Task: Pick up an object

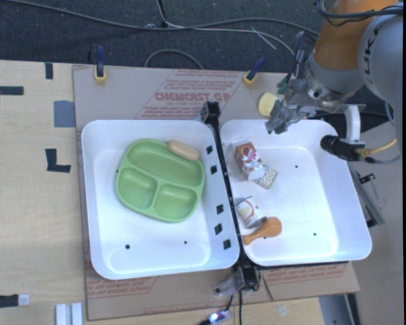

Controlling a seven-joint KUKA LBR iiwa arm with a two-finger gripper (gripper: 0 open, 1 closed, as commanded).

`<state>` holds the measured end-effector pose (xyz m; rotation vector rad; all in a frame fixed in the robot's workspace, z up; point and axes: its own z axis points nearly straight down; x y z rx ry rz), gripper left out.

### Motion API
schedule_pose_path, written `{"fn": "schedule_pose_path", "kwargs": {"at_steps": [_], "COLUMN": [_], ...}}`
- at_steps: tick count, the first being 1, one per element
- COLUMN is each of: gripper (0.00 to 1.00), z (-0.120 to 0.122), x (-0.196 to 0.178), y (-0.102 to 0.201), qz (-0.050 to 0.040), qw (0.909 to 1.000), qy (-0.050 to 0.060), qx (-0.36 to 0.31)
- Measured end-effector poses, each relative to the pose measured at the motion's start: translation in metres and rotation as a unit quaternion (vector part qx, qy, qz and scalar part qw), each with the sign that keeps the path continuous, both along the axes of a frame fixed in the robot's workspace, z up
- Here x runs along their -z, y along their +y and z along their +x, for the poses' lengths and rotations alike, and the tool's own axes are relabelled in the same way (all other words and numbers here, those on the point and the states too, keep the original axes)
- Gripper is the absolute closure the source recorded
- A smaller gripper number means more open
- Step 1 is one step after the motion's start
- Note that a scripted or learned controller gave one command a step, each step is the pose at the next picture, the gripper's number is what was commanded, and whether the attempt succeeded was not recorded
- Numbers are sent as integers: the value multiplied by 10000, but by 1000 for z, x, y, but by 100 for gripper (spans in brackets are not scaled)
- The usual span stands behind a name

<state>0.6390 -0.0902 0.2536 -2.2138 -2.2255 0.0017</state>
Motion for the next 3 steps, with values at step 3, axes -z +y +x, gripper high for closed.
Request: {"fn": "schedule_pose_path", "kwargs": {"at_steps": [3], "gripper": [100], "z": [-52], "x": [13], "y": [158], "qz": [6], "qw": [10000], "qy": [2], "qx": [-11]}}
